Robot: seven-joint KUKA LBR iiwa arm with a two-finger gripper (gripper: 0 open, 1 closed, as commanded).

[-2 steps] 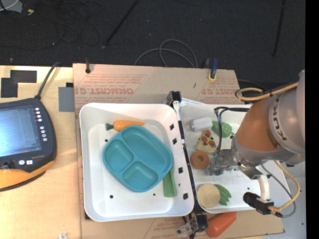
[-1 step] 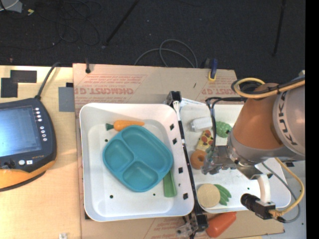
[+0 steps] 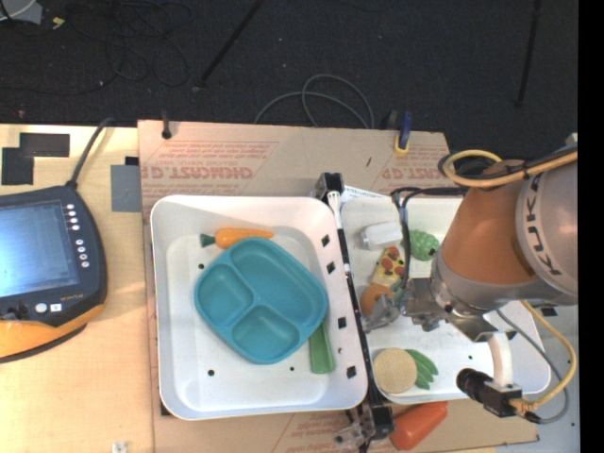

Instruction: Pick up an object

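The worktop (image 3: pixel 113 347) carries a sheet of cardboard (image 3: pixel 283 159) and on it two white bins. The left bin (image 3: pixel 179 385) holds a blue divided plate (image 3: pixel 260 300), which I use as the landmark. The grey and orange arm (image 3: pixel 491 243) hangs over the right bin (image 3: pixel 538 371), well to the right of the plate. Its gripper (image 3: pixel 389 308) is low, just right of the plate across the bin walls; I cannot tell if it is open or closed.

The nearest thing to it is a small brown-orange toy (image 3: pixel 371 297), close beside a yellow-red toy (image 3: pixel 387 267). I judge that both are light, stiff plastic and rather slippery; a hold across the narrow middle seems best. The bin wall is near, so room is little there.
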